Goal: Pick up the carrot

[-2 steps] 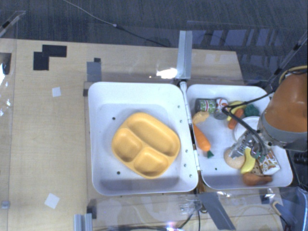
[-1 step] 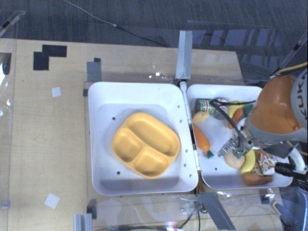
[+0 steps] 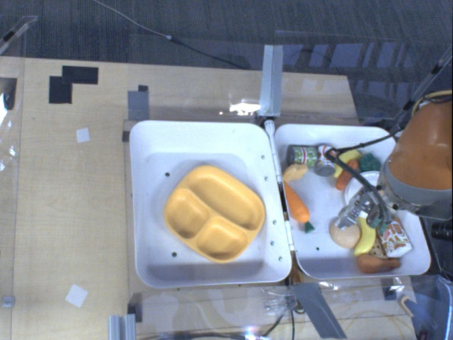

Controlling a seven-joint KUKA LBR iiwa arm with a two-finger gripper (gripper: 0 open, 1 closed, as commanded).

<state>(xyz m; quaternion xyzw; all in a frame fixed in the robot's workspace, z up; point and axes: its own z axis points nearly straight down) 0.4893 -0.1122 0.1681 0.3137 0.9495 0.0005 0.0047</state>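
A pale wooden bench [image 3: 64, 218] fills the lower part of the frame, with dark grey carpet behind it along the top and a thin cable trailing across that carpet. Black square markers sit on the wood at upper left, and small pale tags lie at left and lower left. None of them carries writing that can be read.

Two shallow white bins stand side by side. The left bin [image 3: 148, 147] holds a yellow divided plate [image 3: 214, 212] with three compartments. The right bin [image 3: 315, 257] is crowded. The carrot [image 3: 296, 202], orange with a green stub at its lower end, lies tilted along that bin's left side, just beside the wall shared with the left bin and apart from the gripper.

At the top of the right bin a can [image 3: 309, 154] lies on its side. Its label shows green and red patches, but the print is too small to make out. A small carton [image 3: 393, 240] at lower right has a red and white pattern that is equally unreadable. A banana [image 3: 365, 238], a tan round item [image 3: 345, 236] and an orange-brown piece at the bottom edge crowd around it.

The arm [image 3: 423, 154] comes in from the right, and its orange band hides part of the bin. The gripper [image 3: 352, 216] hangs low over the tan item and banana. Whether its fingers are spread or pressed together cannot be told amid the clutter.
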